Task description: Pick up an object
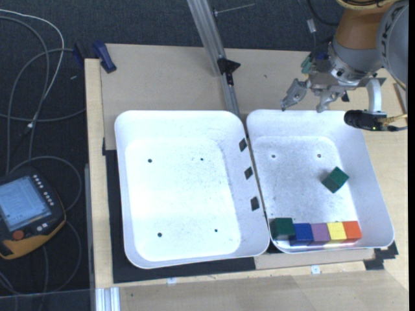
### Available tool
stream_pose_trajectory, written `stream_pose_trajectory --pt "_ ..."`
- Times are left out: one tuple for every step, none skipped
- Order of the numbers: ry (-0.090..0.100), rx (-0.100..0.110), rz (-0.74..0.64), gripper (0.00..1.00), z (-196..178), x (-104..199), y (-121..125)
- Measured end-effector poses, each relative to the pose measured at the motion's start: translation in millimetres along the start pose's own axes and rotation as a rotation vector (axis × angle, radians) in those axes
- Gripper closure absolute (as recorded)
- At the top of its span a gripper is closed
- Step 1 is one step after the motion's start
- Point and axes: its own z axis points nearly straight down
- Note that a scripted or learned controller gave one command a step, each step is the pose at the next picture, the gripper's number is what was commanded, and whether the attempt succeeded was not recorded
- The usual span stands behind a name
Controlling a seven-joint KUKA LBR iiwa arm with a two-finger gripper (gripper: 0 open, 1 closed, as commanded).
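Blocks fill the right bin (369, 173): a dark green cube (335, 179) lies alone mid-right, and green (282, 227), blue (302, 231), purple (320, 231), yellow (336, 230) and orange (351, 229) cubes line its lower edge. Gripper (303, 102) hangs at upper right above the bin's top rim, fingers spread, holding nothing.

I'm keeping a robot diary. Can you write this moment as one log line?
gripper: open, holding nothing, above right bin's far rim | green block: loose in bin | row of blocks: near wall
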Motion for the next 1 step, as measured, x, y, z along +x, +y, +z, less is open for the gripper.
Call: stream_pose_trajectory --pt "0.001 0.006 0.005 0.00 126.8 -68.2 -1.9"
